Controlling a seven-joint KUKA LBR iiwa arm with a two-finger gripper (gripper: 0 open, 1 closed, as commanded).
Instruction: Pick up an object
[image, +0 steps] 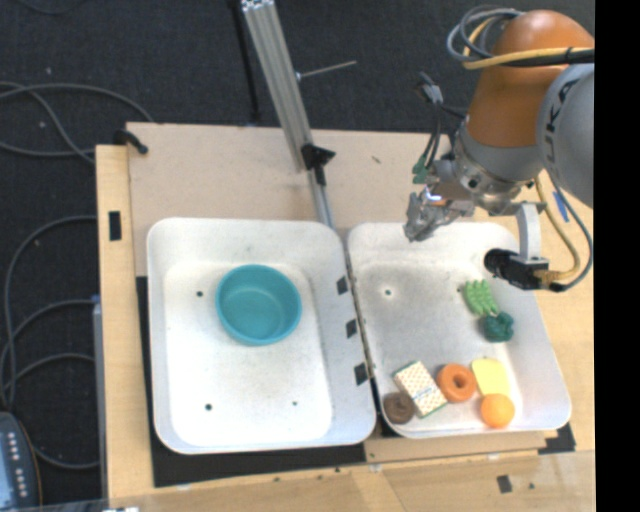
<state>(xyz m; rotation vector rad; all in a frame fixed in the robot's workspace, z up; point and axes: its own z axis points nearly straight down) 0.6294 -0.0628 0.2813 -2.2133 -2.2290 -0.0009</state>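
Arm: I'm watching from the remote feed and the gripper (421, 224) sits up over the far edge of the right bin (400, 260), well apart from every object in it.

Gripper state: honestly can't tell if it's spread or pressed together, the tip is just a small grey blob from this angle. Nothing is visibly pinched in it either way.

Right bin contents: 6 things, all toward the near and right side. Green leafy toy (479, 296) with a dark green lump (496, 326) just beside it, then a cluster along the near rim: brown donut (400, 406), patterned box (420, 388), orange donut (458, 383), yellow block (491, 375) and an orange ball (496, 410) touching or nearly touching each other.

Left bin: the left bin (180, 400) has 1 teal bowl (259, 304) sitting upright near its middle.

Done so far: as far as I can judge, nothing. No object looks lifted, all of them rest on the bin floors.

Left to do: basically the whole job, I reckon. Pick 1 target, get over it, come down, close on it, lift.

Easiest bet: my guess is the green leafy toy, since it's nearest the arm and not jammed against the crowd.

Worry: that near-rim cluster is tight, so a grab there could nudge the neighbours.
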